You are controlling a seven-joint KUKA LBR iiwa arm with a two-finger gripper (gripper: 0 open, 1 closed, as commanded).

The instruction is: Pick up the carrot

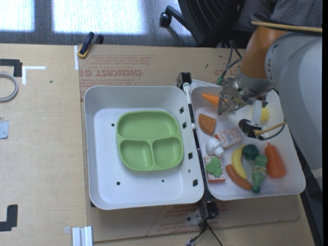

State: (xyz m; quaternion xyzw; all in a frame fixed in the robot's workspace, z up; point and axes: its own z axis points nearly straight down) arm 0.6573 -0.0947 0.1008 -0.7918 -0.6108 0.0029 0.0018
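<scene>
The carrot (209,99) is a small orange cone lying at the far left of the right bin (287,188), with its tip pointing left. My gripper (225,104) is down low at the carrot's thick right end and hides that end. The grey arm with its orange band reaches in from the upper right, over the bin's far side.
The right bin also holds a waffle-like piece (207,123), a banana (237,161), a sausage (239,178), a green vegetable (258,170), a fat orange piece (275,161) and small packets. The left bin (97,152) holds a green divided plate (150,140).
</scene>
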